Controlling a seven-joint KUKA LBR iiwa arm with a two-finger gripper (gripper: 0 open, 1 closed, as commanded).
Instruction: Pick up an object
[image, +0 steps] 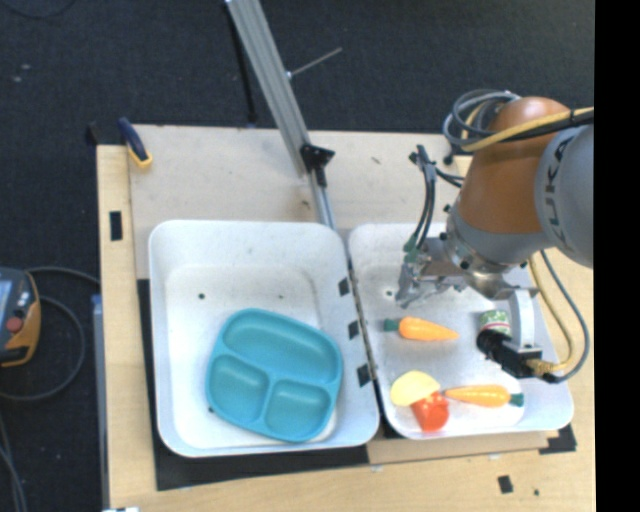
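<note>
The right bin (372, 262) holds an orange carrot (425, 329) near its middle, a second carrot (482, 396) toward the front, a yellow piece (412, 386) and a red pepper (431, 412) beside it. A small green-and-white can (493, 322) lies at the right, partly behind the arm. My gripper (412, 288) hangs over the bin's back half, just above and left of the first carrot. Nothing shows between its fingers.
The left bin (175, 250) holds a blue divided tray (274, 373). A slanted metal pole (283, 98) stands behind the bins. Cables and a black fitting (507, 353) hang off the wrist over the right bin's right side.
</note>
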